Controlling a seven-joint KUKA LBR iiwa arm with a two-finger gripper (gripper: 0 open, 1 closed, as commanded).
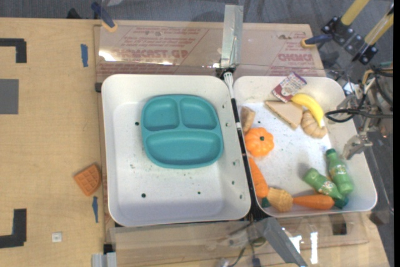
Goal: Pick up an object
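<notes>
Banana (pixel 310 107) in rt bin (pixel 369 197)

Smooth matt teal plastic divided plate (pixel 182 130), glossy white plastic bins (pixel 119 153), pale wood-grain bench (pixel 47 134), clear glossy acrylic panels (pixel 162 44), shiny plastic banana (pixel 310 106), glossy green bottles (pixel 337 170)

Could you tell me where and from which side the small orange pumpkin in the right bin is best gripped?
Grip the pumpkin across its round body, coming straight down. It sits upright, stem up, fairly apart from the bread slice and carrot, though the bin's left wall is close, so probably avoid closing toward it.
</notes>
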